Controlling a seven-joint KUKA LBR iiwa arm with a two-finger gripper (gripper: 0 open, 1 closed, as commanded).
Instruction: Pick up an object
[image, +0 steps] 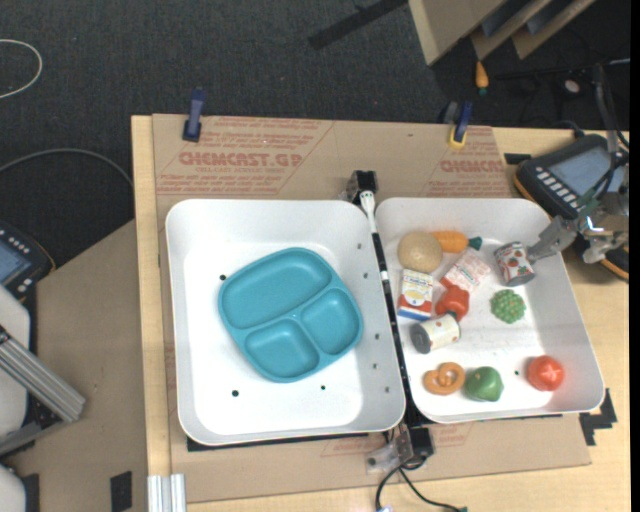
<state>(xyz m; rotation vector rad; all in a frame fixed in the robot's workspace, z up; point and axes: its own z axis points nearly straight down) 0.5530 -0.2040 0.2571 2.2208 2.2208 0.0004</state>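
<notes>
We see the gripper (545, 240) at the right white bin (575, 330) 2 o'clock rim, beside a red-and-white cube (514, 264); grip state unclear; crowded toys risk a glancing miss

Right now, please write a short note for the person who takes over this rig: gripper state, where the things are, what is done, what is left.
Gripper: at the right bin's upper right edge, beside a small red-and-white object; a hold is not visible.
Things: toy food lies in the right bin, including a tomato, a green broccoli piece and a carrot. The left bin holds a blue divided plate.
Done: nothing lifted.
Left: grasp one object and raise it.
</notes>
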